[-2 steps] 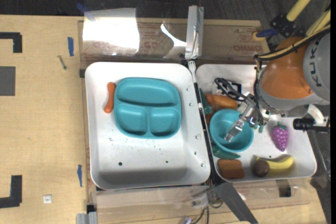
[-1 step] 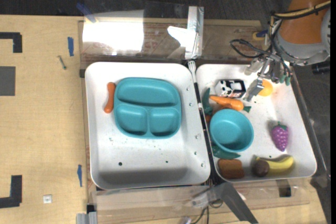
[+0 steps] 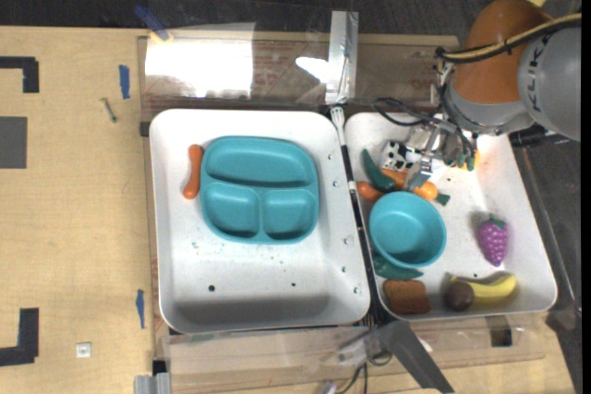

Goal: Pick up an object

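Gripper (image 3: pixel 427 152) sits low over the right bin (image 3: pixel 531 226), at about twelve o'clock from the teal bowl (image 3: pixel 407 230), and whether it grips anything I cannot tell, since the wrist and cables hide its tip. Judging by this, the step in hand is the reach down onto a target, with nothing seen lifted. Right under the tip lies a tight cluster: a black-and-white dice-like piece (image 3: pixel 395 154), an orange carrot-like piece (image 3: pixel 424 190) and a dark green piece (image 3: pixel 377 171), all touching or nearly so, with the bowl's rim just beside them at six o'clock. The next move likely calls for settling on one piece and closing cleanly, without catching its neighbours or the rim. Freer choices lie well apart: purple grapes (image 3: pixel 493 240) at three o'clock of the bowl, a banana (image 3: pixel 490 288), a brown kiwi-like fruit (image 3: pixel 459 295) and a brown bread-like lump (image 3: pixel 406 295) toward five and six. In the left bin (image 3: pixel 175 244) rest a teal divided plate (image 3: pixel 259 189) and, at its nine o'clock, an orange sausage (image 3: pixel 193 172)
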`<state>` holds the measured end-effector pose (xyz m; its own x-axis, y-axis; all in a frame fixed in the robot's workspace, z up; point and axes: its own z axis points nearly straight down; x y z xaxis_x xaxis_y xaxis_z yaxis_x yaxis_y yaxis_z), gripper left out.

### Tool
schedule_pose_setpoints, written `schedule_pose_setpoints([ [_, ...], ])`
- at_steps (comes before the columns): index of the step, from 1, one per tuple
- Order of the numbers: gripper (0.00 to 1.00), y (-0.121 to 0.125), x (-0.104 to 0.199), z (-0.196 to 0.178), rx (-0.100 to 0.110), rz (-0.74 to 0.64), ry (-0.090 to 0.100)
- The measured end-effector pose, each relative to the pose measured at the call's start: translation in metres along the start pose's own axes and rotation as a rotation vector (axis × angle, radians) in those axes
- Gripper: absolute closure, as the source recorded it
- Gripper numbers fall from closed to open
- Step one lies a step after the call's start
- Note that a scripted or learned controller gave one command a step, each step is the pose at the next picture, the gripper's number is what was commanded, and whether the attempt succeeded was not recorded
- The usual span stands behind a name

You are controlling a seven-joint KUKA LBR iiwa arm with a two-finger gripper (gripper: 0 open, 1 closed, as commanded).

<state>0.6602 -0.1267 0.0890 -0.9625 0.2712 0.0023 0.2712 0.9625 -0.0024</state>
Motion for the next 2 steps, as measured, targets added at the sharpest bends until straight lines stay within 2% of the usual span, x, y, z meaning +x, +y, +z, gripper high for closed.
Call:
schedule_pose_setpoints([
  [1, 0.0, -0.038, 0.074, -0.014, -0.002, 0.076, -0.033],
  [2, 0.0, -0.115, 0.115, -0.006, 0.003, -0.024, -0.033],
])
